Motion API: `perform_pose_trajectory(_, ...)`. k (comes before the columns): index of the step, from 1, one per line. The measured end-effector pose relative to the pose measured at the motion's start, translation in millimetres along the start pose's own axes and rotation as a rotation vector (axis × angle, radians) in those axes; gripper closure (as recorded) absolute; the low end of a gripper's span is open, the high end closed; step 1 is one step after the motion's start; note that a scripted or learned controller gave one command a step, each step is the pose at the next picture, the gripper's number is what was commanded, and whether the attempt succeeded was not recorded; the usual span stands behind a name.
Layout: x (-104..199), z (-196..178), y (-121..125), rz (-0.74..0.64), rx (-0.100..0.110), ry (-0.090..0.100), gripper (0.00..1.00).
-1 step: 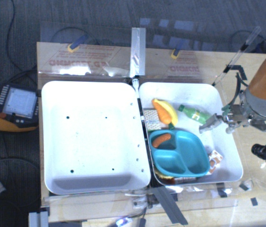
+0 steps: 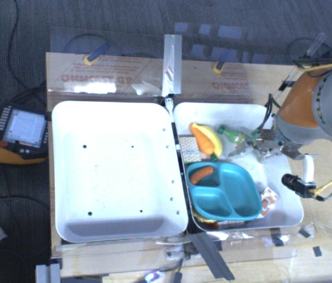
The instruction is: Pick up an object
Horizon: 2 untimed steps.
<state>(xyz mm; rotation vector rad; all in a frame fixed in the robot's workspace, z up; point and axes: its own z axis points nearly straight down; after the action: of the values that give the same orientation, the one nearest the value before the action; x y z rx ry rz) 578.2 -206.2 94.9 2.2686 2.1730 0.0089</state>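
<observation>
- Evidently the pick was not yet made: nothing showed between the fingers of the gripper [image 2: 254, 143], which sat low over the upper middle of the right bin [image 2: 289, 214], right of centre in the frame.
- Whether its pincer was spread or pressed together could not be told; the wrist and cables blurred that part.
- The arm [image 2: 316, 108], grey with its orange band, reached in from the right edge of the frame.
- Candidate objects all lay in the right bin: a banana [image 2: 208, 137] at its upper left, a small green item [image 2: 232, 135] just beside the gripper, and a blue divided tray [image 2: 227, 192] filling the bin's lower middle.
- An orange piece [image 2: 201, 173] rested in the tray's upper left compartment.
- A patterned packet [image 2: 189, 148] lay against the bin's left wall, partly under the banana.
- The left bin [image 2: 112, 170], in the centre-left of the frame, was white.
- By this judgement the approach looked done, while closing on an object, most likely the green item, and lifting it remained.
</observation>
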Motion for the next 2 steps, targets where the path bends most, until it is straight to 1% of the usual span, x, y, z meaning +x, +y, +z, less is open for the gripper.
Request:
perform_pose_trajectory(1,7,6,59,-0.055,-0.005,-0.006,0.00)
perform_pose_trajectory(2,5,-4,57,-0.054,0.002,-0.010,1.00)
